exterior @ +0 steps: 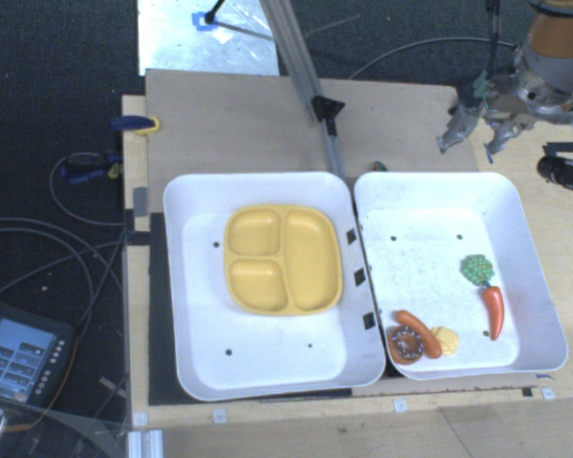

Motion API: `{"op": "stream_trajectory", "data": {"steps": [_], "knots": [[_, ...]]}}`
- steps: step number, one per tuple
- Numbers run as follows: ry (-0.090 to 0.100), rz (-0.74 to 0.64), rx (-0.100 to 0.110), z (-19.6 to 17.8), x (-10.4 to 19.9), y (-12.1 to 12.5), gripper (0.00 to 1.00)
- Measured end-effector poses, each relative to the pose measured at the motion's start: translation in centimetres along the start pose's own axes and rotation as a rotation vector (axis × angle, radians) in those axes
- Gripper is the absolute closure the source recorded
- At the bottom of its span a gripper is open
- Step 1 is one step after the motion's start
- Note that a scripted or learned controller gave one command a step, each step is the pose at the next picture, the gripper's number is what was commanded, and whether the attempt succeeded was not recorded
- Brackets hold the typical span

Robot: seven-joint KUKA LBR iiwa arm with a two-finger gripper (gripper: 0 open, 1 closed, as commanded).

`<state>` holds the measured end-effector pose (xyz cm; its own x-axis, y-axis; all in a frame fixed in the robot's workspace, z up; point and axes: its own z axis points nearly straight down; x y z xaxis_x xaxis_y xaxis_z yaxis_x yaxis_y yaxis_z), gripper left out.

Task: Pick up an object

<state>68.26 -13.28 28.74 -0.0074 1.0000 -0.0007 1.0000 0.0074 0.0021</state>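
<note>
My gripper [477, 136] hangs open above the bench just beyond the far edge of the right bin [430, 194], its two fingers spread with nothing between them. In that bin, near the front right, lie a green broccoli piece [476, 269], an orange-red carrot [494, 311], a red sausage [417, 332], a chocolate doughnut [404, 344] and a small pale yellow piece [446, 339]. All of them sit well below and in front of the gripper.
The left bin [196, 351] holds a yellow divided plate [283, 260]. A grey metal pole [296, 55] slants down to the gap between the bins. Cables and a handheld screen [14, 351] lie on the floor at left.
</note>
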Motion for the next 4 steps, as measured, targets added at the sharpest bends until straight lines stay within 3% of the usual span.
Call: {"op": "stream_trajectory", "data": {"steps": [1, 4], "knots": [[-0.001, -0.001, 0.0, 0.0, 0.0, 0.0, 0.0], [0.0, 0.008, 0.004, 14.3, -1.6, 0.7, 0.0]]}}
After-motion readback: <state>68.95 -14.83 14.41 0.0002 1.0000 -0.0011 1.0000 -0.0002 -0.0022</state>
